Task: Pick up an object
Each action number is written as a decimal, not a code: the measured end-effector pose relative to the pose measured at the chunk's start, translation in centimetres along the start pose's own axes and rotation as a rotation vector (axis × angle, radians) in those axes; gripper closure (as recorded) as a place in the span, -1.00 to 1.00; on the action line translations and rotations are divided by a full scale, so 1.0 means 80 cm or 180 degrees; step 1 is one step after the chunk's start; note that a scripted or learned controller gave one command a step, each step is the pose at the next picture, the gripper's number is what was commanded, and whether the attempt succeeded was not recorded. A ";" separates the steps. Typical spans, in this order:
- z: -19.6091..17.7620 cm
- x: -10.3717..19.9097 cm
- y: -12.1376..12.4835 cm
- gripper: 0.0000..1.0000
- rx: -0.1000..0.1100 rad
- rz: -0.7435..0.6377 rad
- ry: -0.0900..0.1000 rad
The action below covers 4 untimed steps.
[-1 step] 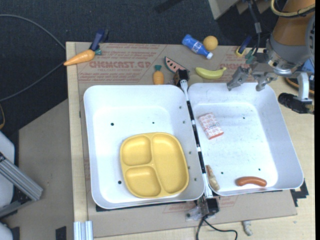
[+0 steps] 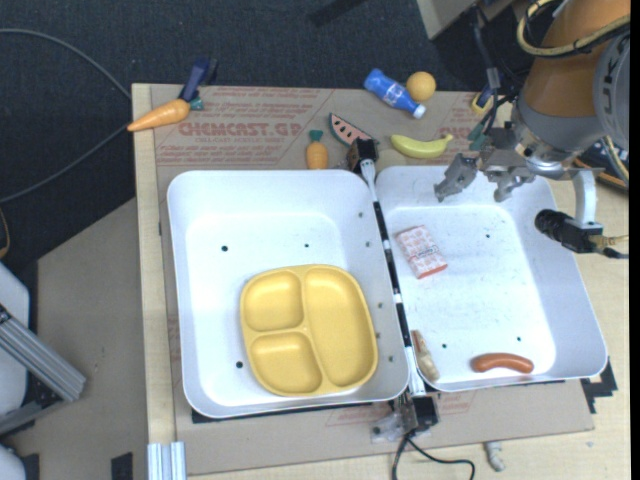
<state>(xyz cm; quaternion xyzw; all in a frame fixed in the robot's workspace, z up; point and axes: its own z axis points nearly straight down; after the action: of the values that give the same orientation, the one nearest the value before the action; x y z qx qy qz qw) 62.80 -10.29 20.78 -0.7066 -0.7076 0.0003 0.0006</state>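
In the right bin (image 2: 560, 298), most of the floor is lying bare, with open room through the middle and along the right wall. The gripper (image 2: 478, 179) is hanging over the bin's far edge, fingers spread apart and gripping nothing. A pink-and-white packet (image 2: 421, 251) is lying near the left wall, nearer the camera and to the left of the gripper, apart from it. A sausage (image 2: 502, 364) is resting by the near rim, well apart from the gripper; a brownish piece (image 2: 424, 355) is sitting against the left wall (identity unclear). The left bin (image 2: 200, 268) is holding a yellow divided plate (image 2: 308, 328). Behind the bins, on the bench, a banana (image 2: 421, 146) is lying just beyond the gripper, with a blue bottle (image 2: 392, 92), an orange ball (image 2: 421, 85), a watermelon slice (image 2: 343, 128) and a carrot (image 2: 160, 116).
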 end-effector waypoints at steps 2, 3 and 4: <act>0.148 -0.001 -0.032 -1.00 -0.0044 0.0007 -0.0002; 0.153 0.012 0.046 -1.00 -0.0009 0.0002 -0.0002; 0.154 0.006 0.049 -1.00 -0.0011 0.0002 -0.0006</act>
<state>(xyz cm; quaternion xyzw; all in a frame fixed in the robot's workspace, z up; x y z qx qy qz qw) 66.67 -9.76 8.49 -0.7068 -0.7074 -0.0003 -0.0013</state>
